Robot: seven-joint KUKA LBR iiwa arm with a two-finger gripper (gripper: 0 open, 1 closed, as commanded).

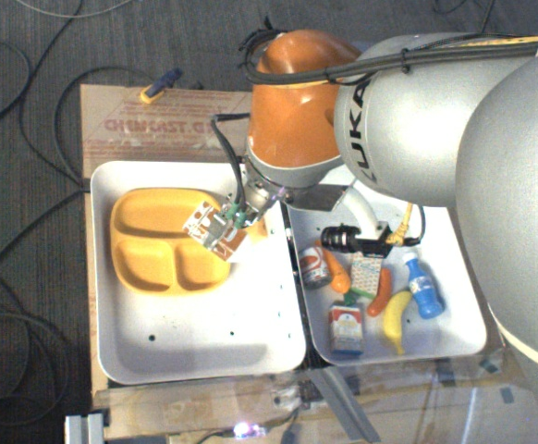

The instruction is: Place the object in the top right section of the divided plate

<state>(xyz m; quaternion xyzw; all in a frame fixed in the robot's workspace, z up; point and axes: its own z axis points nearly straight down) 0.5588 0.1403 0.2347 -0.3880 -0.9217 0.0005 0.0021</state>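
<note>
Pincer (215,228) over right edge of yellow divided plate (158,243), left bin (195,340).
Finger state: cannot tell. Task object not identifiable at the pincer; banana (396,317), blue bottle (422,289), carrot (338,271) lie in right bin (454,340).

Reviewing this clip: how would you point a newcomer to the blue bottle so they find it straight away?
Start at the right white bin, the one holding the cluster of small items. Go to the cluster's far right side: the blue bottle lies there, just right of the yellow banana. It is the only blue thing in that bin.
</note>
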